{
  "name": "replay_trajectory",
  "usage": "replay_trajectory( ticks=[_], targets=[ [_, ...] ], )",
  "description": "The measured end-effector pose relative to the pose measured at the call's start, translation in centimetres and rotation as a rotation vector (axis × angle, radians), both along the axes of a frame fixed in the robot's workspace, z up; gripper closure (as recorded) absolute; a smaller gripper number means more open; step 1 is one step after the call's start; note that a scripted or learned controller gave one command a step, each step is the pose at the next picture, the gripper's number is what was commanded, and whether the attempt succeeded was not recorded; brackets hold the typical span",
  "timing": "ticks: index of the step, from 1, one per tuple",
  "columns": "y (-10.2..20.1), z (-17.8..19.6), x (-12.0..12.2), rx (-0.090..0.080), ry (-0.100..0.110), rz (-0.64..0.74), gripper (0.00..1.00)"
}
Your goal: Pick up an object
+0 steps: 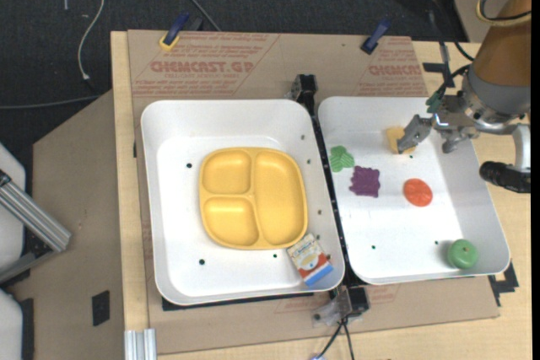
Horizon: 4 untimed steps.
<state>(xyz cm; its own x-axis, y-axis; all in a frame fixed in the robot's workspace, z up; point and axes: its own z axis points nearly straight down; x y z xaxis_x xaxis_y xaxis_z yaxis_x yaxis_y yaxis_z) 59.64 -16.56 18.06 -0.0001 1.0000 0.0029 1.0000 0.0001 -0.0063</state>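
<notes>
Over the right bin, upper part, gripper sits with fingers spread apart, nothing between them; yellow piece just beside its left finger. Orange-red ball, purple piece, green piece, green ball scattered below. Left bin: yellow divided plate, small packet.
</notes>
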Motion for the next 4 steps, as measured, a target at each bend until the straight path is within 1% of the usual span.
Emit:
replay_trajectory(
  ticks=[1, 2, 3, 4],
  targets=[
    [-0.4, -6.2, 0.3, 0.0, 0.001, 0.0, 0.0],
    [-0.3, -9.8, 0.2, -0.001, -0.001, 0.0, 0.0],
    [-0.3, -8.4, 0.4, -0.001, -0.007, 0.0, 1.0],
    [-0.6, -3.4, -0.4, -0.004, -0.011, -0.001, 1.0]
  ],
)
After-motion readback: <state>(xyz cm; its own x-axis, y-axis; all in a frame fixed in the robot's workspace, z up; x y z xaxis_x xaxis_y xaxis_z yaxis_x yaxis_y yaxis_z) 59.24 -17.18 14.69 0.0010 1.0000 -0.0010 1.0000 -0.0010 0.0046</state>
